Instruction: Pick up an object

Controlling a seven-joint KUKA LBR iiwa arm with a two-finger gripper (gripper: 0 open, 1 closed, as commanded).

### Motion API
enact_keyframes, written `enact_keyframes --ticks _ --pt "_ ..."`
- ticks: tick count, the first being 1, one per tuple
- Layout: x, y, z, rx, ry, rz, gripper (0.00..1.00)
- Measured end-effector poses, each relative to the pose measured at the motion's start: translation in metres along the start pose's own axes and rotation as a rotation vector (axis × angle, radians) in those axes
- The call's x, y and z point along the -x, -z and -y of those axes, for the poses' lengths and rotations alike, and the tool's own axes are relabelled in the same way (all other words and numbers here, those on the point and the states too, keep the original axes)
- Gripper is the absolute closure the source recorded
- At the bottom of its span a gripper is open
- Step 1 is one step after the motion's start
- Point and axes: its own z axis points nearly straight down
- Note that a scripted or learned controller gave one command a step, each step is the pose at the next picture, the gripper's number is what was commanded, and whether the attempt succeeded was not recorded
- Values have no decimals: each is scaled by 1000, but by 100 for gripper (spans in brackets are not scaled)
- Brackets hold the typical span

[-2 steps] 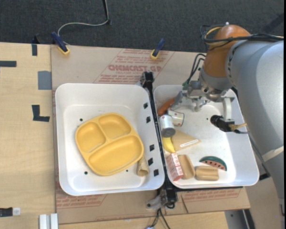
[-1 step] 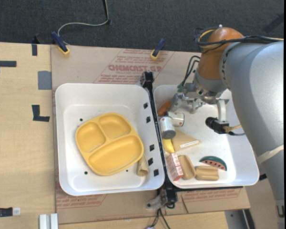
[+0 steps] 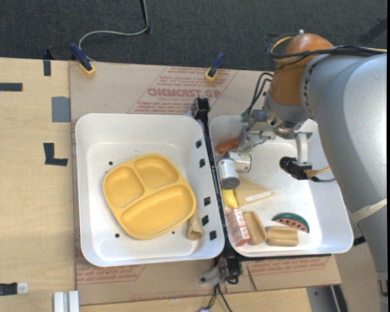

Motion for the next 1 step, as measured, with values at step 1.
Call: enact_keyframes --ticks 1 --pt "0 0 0 0 0 0 0"
